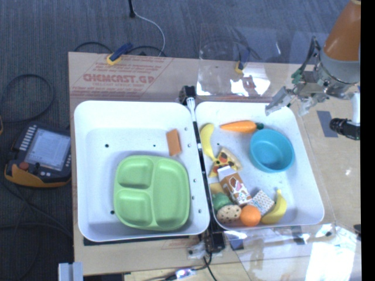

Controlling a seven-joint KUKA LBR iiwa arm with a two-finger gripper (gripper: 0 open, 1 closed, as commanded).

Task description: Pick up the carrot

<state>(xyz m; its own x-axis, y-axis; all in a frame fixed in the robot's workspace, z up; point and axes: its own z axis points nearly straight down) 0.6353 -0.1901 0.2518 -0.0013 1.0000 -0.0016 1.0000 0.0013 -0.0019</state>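
The orange carrot (237,126) lies on its side at the back of the right bin (309,174), green tip pointing right, just above the blue bowl (271,150). My gripper (290,105) hangs over the right bin's back right corner, up and to the right of the carrot and apart from it. Its fingers are spread open with nothing between them.
A banana (206,139), small toy food boxes (233,186), a cookie (228,213), an orange (250,215) and a second banana (275,208) crowd the right bin's left and front. The left bin (94,127) holds a green divided plate (152,192) and a small orange block (173,142).
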